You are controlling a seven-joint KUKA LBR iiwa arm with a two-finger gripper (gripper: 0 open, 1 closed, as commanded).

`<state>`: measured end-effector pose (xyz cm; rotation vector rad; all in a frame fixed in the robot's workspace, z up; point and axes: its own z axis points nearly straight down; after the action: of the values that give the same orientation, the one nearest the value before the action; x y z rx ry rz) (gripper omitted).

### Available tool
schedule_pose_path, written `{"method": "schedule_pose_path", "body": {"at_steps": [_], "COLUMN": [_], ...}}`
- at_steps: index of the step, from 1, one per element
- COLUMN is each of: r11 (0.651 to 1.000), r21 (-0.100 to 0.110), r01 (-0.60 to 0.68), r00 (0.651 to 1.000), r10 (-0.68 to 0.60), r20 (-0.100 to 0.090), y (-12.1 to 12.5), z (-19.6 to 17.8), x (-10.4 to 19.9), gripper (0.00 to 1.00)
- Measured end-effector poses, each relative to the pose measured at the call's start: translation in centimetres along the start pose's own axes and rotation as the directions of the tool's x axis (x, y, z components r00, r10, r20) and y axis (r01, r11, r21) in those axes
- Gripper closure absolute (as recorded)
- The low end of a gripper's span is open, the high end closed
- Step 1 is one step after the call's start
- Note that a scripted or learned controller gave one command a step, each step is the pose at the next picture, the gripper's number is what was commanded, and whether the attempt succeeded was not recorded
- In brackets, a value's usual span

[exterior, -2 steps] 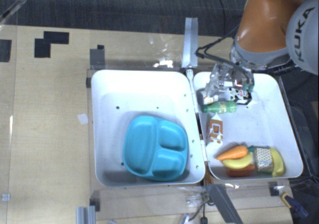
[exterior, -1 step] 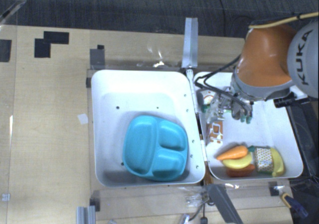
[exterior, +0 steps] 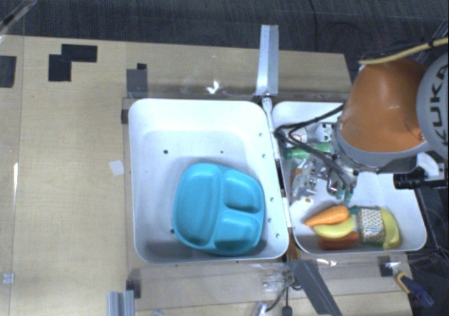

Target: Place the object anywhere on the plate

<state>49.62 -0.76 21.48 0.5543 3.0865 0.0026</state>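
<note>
A blue divided plate [exterior: 219, 208] lies in the left white bin [exterior: 151, 139], toward its front. In the right bin [exterior: 414, 234] a cluster of toy foods rests near the front wall: an orange carrot [exterior: 327, 217], a red piece [exterior: 337, 241] under a yellow banana [exterior: 390, 232], and a pale patterned piece [exterior: 370, 224]. My gripper [exterior: 327, 182] hangs over the right bin, just above and behind the carrot, below the arm's big orange band [exterior: 382, 107]. Its tip is cluttered with cables and partly hidden by the wrist.
A metal divider post [exterior: 269, 62] stands behind the seam between the bins. Green and white items [exterior: 309, 149] lie at the back left of the right bin, beside black cables [exterior: 298, 128]. The wooden bench [exterior: 63, 188] spreads out to the left.
</note>
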Motion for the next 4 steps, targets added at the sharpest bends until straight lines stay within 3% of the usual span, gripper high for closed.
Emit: {"method": "schedule_pose_path", "body": {"at_steps": [1, 2, 3, 4], "r11": [0.963, 0.99, 0.928, 0.923], "r21": [0.001, 0.0, 0.0, -0.001], "r01": [0.268, 0.139, 0.372, 0.386], "r00": [0.963, 0.99, 0.928, 0.923], "r10": [-0.268, -0.139, -0.372, -0.386], "r20": [0.003, 0.001, 0.005, 0.0], "y": [-1.0, -0.9, 0.6, 3.0], "z": [1.2, -1.1, -2.3, 3.1], "x": [-5.5, 0.3, -10.0, -2.9], "gripper": [1.0, 1.0, 1.0, 1.0]}}
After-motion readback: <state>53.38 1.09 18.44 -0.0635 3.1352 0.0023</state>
